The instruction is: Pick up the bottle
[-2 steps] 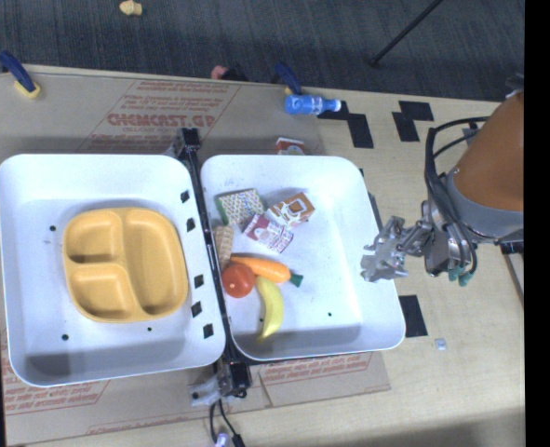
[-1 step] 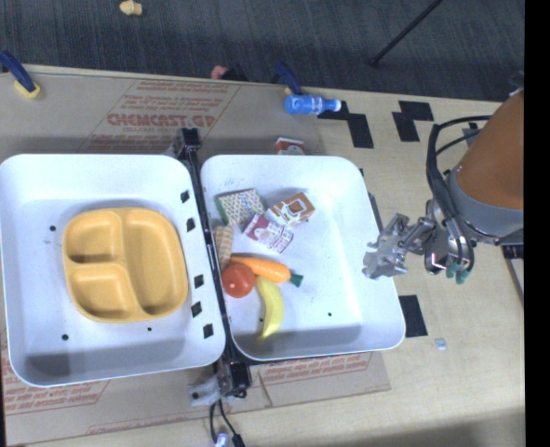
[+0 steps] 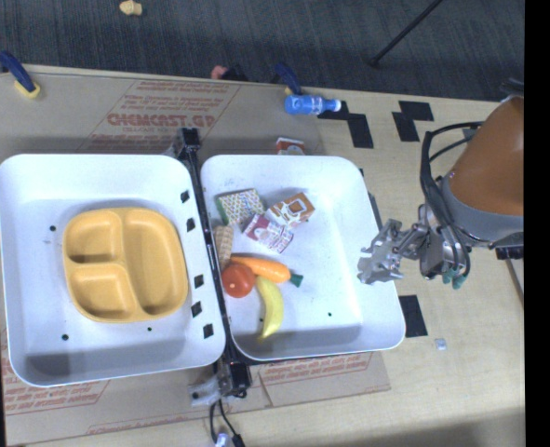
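A small blue bottle (image 3: 310,105) with a pale cap end lies on its side on the cardboard behind the right bin (image 3: 344,338), outside both bins. My gripper (image 3: 379,261) hangs at the right rim of that bin, about halfway along it, far to the front right of the bottle. Nothing shows in the gripper. The grey arm with its orange band (image 3: 490,170) reaches in from the right.
The right bin holds a carrot (image 3: 261,267), a tomato (image 3: 238,282), a banana (image 3: 272,309), a waffle cone (image 3: 223,241) and small printed cartons (image 3: 267,217). A yellow divided plate (image 3: 126,263) sits in the left bin (image 3: 23,343). Blue clamps (image 3: 288,77) stand at the cardboard's back edge.
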Motion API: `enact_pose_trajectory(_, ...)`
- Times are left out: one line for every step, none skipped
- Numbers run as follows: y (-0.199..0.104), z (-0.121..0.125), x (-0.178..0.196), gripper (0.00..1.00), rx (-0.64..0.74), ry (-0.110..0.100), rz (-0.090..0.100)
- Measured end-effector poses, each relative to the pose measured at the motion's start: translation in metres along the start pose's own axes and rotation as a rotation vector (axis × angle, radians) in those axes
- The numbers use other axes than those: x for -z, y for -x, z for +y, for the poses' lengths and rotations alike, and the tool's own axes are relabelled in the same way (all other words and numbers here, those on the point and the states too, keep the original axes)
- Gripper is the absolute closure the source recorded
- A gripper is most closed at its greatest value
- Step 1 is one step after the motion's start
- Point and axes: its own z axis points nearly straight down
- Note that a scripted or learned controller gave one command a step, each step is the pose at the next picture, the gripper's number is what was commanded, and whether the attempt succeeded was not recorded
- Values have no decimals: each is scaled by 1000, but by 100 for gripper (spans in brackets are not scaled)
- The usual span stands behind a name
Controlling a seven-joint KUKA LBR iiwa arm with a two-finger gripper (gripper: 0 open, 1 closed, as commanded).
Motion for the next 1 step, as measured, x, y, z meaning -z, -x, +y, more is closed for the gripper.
enact_pose_trajectory(1,0,15,100,90,-1,-4)
